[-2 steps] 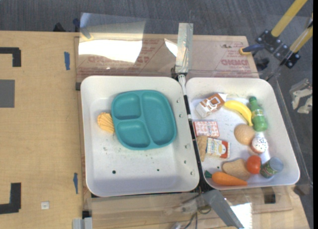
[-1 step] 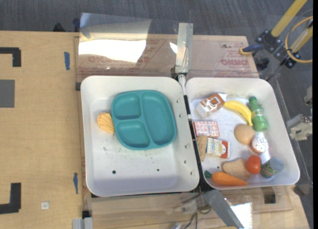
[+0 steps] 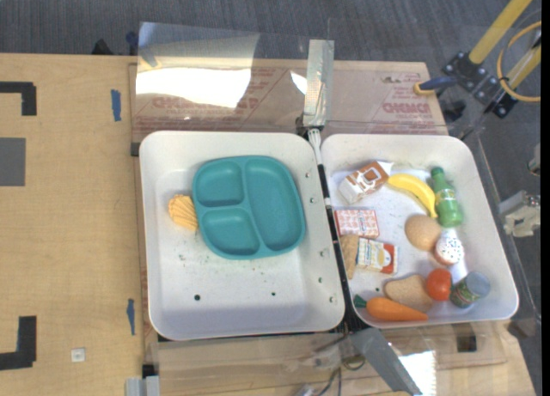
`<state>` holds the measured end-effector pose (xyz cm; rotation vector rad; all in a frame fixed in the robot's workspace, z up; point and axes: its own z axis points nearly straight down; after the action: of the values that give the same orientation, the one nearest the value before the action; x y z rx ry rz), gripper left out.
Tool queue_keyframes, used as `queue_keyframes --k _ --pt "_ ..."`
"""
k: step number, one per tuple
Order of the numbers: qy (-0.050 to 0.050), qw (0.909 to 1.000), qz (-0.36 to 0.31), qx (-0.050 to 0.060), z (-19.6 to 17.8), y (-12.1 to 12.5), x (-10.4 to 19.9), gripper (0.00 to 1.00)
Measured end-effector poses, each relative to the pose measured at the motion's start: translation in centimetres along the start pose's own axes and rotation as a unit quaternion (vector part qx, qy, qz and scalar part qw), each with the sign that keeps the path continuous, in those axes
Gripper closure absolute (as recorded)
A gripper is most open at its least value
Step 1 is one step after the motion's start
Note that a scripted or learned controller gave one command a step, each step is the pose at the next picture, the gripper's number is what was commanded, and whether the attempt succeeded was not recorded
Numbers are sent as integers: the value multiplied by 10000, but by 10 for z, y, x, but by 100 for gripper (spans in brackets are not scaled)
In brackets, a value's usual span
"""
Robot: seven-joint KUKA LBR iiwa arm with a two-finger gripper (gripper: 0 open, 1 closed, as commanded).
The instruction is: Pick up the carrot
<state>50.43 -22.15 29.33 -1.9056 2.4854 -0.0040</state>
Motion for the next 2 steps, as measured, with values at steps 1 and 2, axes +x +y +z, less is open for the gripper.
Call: queue_keyframes --k 1,2 --pt "4 9816 -1911 -48 32 26 -3 100" --pt "-5 9818 -1901 -19 21 24 -5 100"
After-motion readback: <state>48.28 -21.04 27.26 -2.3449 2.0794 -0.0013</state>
